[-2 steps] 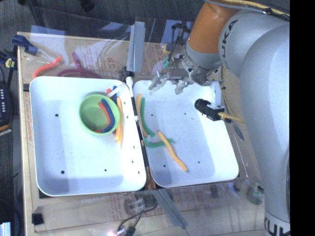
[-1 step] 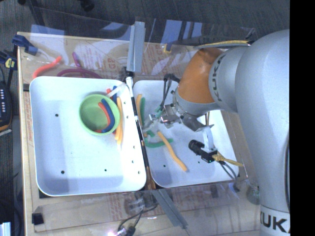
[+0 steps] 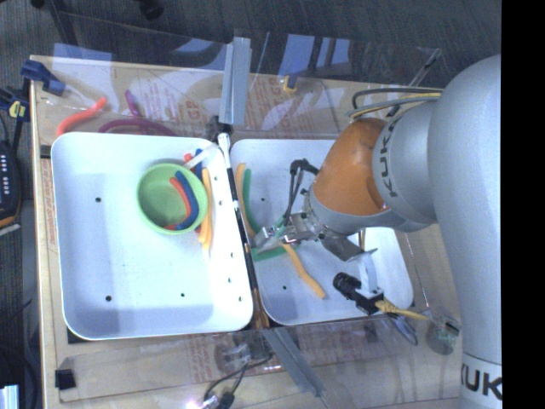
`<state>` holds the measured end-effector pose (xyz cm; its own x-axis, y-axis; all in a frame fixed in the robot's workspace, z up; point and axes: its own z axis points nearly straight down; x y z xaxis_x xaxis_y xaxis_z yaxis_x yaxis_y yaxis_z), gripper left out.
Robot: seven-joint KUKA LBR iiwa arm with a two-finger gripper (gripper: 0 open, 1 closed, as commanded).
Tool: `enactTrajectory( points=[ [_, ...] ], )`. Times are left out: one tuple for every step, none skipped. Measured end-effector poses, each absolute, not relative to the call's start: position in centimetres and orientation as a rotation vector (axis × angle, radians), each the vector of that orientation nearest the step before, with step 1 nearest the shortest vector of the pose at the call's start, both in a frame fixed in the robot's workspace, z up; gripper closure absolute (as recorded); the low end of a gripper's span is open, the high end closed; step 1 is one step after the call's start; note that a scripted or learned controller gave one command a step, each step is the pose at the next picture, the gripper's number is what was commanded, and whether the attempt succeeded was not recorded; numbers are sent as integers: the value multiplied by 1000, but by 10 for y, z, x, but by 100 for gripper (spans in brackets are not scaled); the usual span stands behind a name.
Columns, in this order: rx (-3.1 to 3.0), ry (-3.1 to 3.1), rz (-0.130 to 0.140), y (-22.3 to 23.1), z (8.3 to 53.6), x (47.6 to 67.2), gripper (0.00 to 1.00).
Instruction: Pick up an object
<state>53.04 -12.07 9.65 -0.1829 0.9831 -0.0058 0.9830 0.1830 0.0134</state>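
Since the gripper (image 3: 277, 233) hangs low in the bin on the view's right (image 3: 289, 309), close to that bin's left wall, the nearest candidate is judged to be the orange stick (image 3: 306, 275). It lies just beside the gripper, toward the view's lower right, with its long axis slanting from upper left down to lower right, so a grasp would probably have to close across that slant. Whether the gripper is wide or narrow cannot be told from this camera view, and nothing can be seen held in it. Counted: one arm (image 3: 426, 160), one gripper, two bins, one orange stick, one green strip (image 3: 264, 254) flat by the stick's upper end, two thin curved pieces (image 3: 243, 196) along the wall, and one green bowl (image 3: 157, 198) in the bin on the view's left (image 3: 128, 288).
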Motion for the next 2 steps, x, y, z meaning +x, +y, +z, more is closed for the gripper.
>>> enactTrajectory(
  points=[
    [1993,2417,8,-119,107,531,100],
    [2195,2251,-4,-69,192,559,100]
  ],
)
